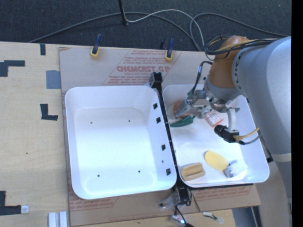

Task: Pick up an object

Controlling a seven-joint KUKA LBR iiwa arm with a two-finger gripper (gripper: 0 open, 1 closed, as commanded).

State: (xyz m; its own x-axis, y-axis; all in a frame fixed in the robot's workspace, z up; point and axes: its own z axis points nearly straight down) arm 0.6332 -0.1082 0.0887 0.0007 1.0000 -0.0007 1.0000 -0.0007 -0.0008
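Red "CHEMCAST" lettering (142,69) marks the cardboard sheet under both bins; the end effector (189,109) hovers over a green object (182,122) in the right bin (255,176), its grip impossible to tell

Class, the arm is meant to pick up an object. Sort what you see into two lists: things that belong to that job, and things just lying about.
Belongs to the job:
gripper
green object
yellow object
tan block
right bin

Just lying about:
left bin
two clamps
cable

Bright even light, soft shadows, perhaps slightly blurred
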